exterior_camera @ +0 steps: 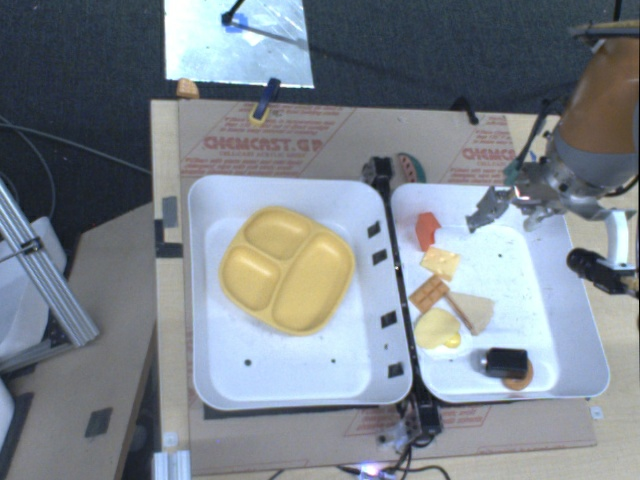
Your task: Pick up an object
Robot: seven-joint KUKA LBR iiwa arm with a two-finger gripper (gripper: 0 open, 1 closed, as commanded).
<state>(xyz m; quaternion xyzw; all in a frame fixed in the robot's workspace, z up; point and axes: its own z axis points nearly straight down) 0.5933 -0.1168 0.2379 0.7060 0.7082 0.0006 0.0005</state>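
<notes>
The right bin [560, 298] holds several toy foods: a red piece [427, 230], a yellow cheese square [440, 262], a brown waffle piece [428, 293], a tan wedge [476, 312], a pale yellow egg-like piece [437, 331] and a black block on a brown cookie [508, 364]. My gripper [512, 212] hangs over the back of this bin, to the right of the red piece and apart from it. Its two fingers are spread open with nothing between them. The orange-banded arm [605, 93] comes in from the upper right.
The left bin [215, 358] carries a yellow divided plate [287, 269]. A black ridge [395, 278] separates the bins. A shiny sheet [238, 28] lies on the dark floor behind the bench. A metal frame [40, 268] stands at the left.
</notes>
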